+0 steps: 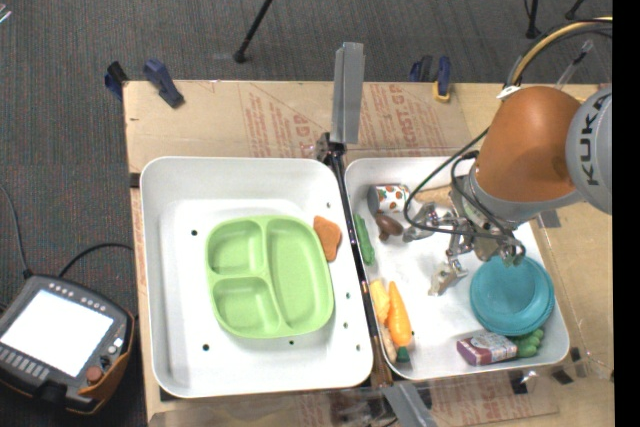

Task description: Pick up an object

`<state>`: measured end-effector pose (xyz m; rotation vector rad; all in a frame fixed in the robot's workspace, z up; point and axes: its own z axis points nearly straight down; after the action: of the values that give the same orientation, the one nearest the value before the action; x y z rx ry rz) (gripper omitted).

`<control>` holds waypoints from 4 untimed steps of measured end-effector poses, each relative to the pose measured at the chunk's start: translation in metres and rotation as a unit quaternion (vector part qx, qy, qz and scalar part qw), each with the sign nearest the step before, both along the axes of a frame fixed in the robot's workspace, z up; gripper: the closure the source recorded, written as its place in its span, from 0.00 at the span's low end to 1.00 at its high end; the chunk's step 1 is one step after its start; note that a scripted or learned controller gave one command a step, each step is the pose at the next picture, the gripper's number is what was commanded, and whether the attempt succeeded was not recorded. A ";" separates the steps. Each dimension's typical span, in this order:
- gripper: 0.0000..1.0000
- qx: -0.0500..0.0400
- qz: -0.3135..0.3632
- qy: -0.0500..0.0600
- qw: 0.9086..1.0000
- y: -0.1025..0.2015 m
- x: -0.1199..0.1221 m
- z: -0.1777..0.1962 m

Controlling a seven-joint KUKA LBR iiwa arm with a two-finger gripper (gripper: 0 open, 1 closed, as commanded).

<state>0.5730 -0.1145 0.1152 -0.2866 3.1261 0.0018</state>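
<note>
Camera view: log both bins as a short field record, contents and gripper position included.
left bin: green divided plate; orange piece by its upper right corner
right bin: teal bowl, carrot, yellow piece, green pod, small spotted cup, brown item, pink packet
gripper: low over the right bin, just left of the teal bowl
held object: none visible between the fingers
task status: nothing picked up yet
</note>
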 end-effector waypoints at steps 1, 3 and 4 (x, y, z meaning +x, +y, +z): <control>0.00 0.000 -0.008 0.014 1.000 0.008 0.065 -0.032; 0.00 0.001 0.019 0.004 1.000 -0.001 0.067 -0.030; 0.00 0.001 -0.062 -0.002 0.998 -0.097 0.031 -0.025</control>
<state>0.6039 -0.2114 0.0899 -0.0917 3.1331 0.0037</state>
